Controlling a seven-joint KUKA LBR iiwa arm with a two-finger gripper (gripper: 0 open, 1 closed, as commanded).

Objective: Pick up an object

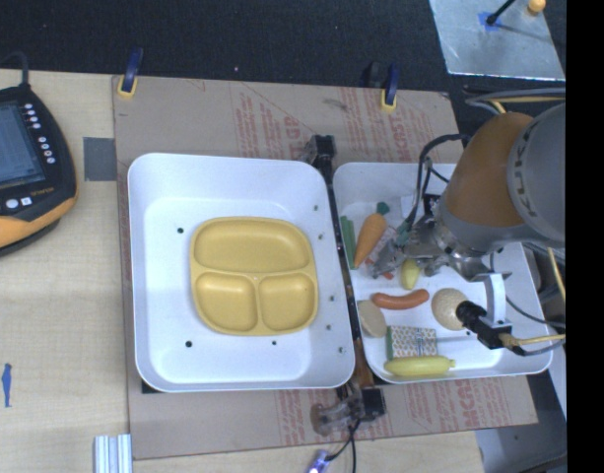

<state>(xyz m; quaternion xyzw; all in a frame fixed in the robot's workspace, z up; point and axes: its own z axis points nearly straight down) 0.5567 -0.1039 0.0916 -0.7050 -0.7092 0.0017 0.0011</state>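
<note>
Cardboard-covered bench with two white bins; the arm (503, 180) reaches into the right bin (538, 368) over a scatter of toy food.

Left bin (144, 264) holds a yellow divided plate (253, 273); the right bin holds a carrot (369, 237), a red sausage (400, 300), a banana (417, 367), a round cream ball (446, 306), a small printed packet (412, 341) and a yellow-green piece (411, 275). The gripper (398, 251) sits low beside the carrot and just above the yellow-green piece, but it is a dark blur against the clutter, so whether it is parted or closed I cannot tell, nor whether it touches anything. The carrot looks the likeliest target: probably light, hard, smooth plastic, apt to roll or slip, best taken across its thick middle. The arm's bulk hides the bin's back corner.
</note>
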